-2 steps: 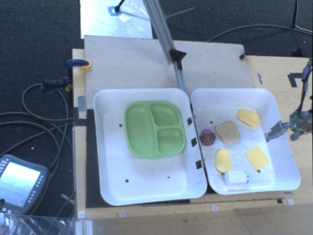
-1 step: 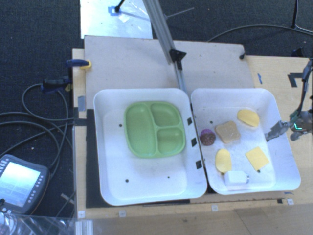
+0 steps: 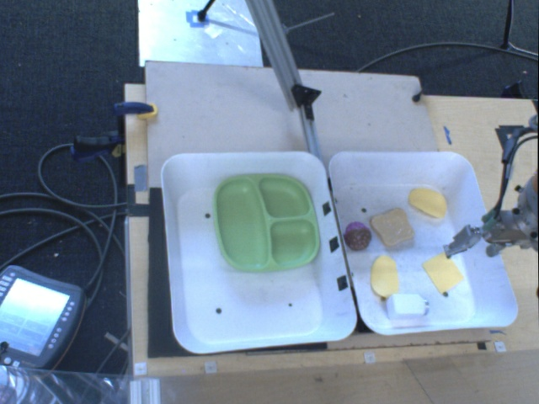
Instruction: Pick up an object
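The right bin [image 3: 472, 175] holds six small things: a yellow wedge [image 3: 428, 201] at the far side, a tan slice [image 3: 392, 227] near the middle, a dark purple ball [image 3: 358, 236] just left of the slice, a yellow oval [image 3: 385, 276] nearer, a yellow square [image 3: 442, 273] to the right, and a white block [image 3: 408, 305] at the near side. All lie apart except the ball and slice, which sit just beside each other. The gripper [image 3: 459, 244] reaches in over the bin's right rim and hangs just above the far edge of the square, nothing seen between its fingers; whether they are spread or pressed together cannot be told, the tip being small and blurred. Most of the arm is cut off at the right edge. The left bin [image 3: 181, 310] bears a green tray [image 3: 266, 222] with three compartments. A grey pole [image 3: 278, 40] slants from the far side to the gap between the bins. At the near left, a pendant [image 3: 34, 314] with a lit screen, its writing too small to read.
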